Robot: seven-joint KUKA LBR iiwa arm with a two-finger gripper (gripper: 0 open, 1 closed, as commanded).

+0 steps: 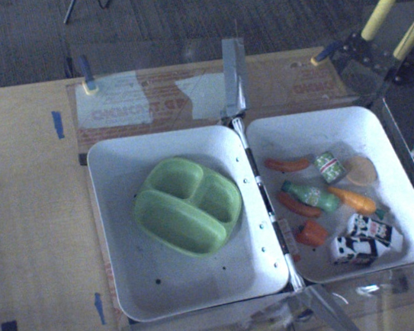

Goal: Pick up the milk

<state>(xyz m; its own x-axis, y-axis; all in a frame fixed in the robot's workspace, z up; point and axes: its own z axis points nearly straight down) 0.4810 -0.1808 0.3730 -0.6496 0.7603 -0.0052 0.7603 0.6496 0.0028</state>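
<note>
Taking the divider (261, 191) between the two bins as the landmark, the left bin (133, 287) on the tabletop (34, 248) carries a green sectioned plate (188, 204) just left of that divider, tilted a little on the bin floor and well apart from anything the task needs. Right of the divider, in the right bin (387, 134), the clutter begins: a red sausage (288, 164) toward the far side, a green bottle (312, 195) lying over a second red sausage (298, 205), a small red piece (312, 234) nearer the front, then a small green-and-red can (330, 166), a tan round piece (361, 172) and an orange carrot (355, 200). The milk (363, 239), a black-and-white cow-patterned carton, lies on its side farthest right of the divider along the near wall, with the carrot's green tip touching or almost touching its upper corner. The risk, as I judge it, is there: a descent a little off could pinch the carrot as well, or nudge the carton against the near wall so it slips or twists away. Being toppled, it may also offer an awkward, broad face. The state of the end effector I cannot tell.
</note>
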